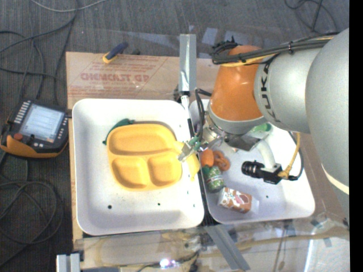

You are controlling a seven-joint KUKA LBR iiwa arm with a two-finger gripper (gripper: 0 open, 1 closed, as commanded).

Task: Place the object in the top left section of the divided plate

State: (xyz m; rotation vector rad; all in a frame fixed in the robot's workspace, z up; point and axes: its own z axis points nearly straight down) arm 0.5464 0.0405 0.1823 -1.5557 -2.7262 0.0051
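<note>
The grey arm with its orange band is reaching in over the seam between the two shallow white plastic bins, and its gripper (pixel 190 148) is hanging just at the right edge of the yellow divided plastic plate (pixel 142 154), which is lying in the left bin (pixel 91 208). The jaws are too small and too crowded by the arm's wrist to read, so I cannot tell whether they are gripping anything; a pale greenish sliver is showing at their tip, but what it belongs to is unclear. In the right bin (pixel 295 205) several candidates are lying close together: an orange rounded toy piece (pixel 215 159), a dark green speckled lump (pixel 214 177) just below it, and a red and white printed packet (pixel 235 199) nearer the front wall. A dark green thing (pixel 122 123) is peeking out from under the plate's back edge. All three sections of the plate are looking bare, the top left one (pixel 136 137) included, so the placing is not yet done. As I judge it, the work is sitting at or near the carrying stage, with the crossing toward the far section and the release left.
</note>
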